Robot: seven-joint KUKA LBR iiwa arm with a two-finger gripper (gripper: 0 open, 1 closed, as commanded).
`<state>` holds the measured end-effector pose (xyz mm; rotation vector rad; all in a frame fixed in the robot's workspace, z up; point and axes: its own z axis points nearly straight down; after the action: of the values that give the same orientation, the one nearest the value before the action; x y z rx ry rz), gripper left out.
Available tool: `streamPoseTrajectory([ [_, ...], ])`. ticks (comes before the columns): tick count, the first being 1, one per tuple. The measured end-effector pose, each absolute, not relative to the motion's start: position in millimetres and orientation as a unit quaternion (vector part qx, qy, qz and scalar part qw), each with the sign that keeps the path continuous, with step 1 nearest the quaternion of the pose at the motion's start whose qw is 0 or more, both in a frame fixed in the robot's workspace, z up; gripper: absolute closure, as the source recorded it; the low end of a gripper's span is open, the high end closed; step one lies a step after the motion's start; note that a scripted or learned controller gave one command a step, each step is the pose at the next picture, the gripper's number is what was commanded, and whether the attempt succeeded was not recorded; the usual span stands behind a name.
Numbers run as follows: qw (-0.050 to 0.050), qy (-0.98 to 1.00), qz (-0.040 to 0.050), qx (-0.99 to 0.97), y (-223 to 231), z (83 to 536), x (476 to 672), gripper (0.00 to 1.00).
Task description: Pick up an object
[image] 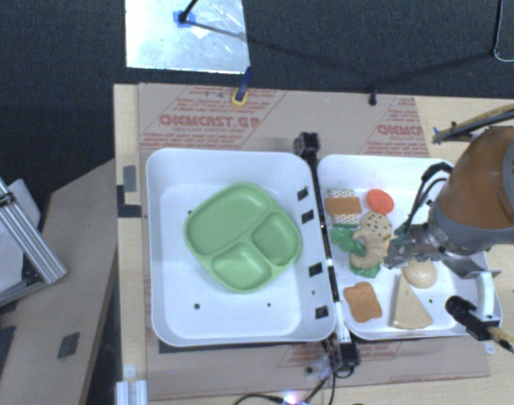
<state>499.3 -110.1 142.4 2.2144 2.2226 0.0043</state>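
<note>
Dark carpet surrounds a pale wooden tabletop (88, 226) that carries two shallow white bins side by side on a printed cardboard sheet (214, 121). Well to the left of the fingers (397, 250), the left bin (168, 310) holds a green divided plate (242, 236), lying flat with its three compartments facing up. The grey arm (484, 201), with its orange band, reaches into the right bin (408, 165) and ends low over the toy food there. Whether the fingers are spread or closed cannot be told, and nothing can be seen held between them. Just left of the fingers lies a tan speckled cookie-like piece (371, 233) over a green leafy piece (349, 241). Just below and right of them sits a pale round piece (420, 274), with a cream wedge (408, 308) below it. Farther left and down lies a brown cracker (362, 301). Above and left sit a layered sandwich piece (343, 207) and a red tomato slice (380, 200).
</note>
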Motion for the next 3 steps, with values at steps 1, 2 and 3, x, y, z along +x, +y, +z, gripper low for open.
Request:
streamPoseTrajectory([
  [1,0.003,0.709,0.0020,0.705,-104,188,502.5,1.00],
  [2,0.003,0.709,0.0018,0.705,-104,227,504.3,1.00],
  [3,0.001,0.711,0.0019,0.704,-58,236,526.0,1.00],
])
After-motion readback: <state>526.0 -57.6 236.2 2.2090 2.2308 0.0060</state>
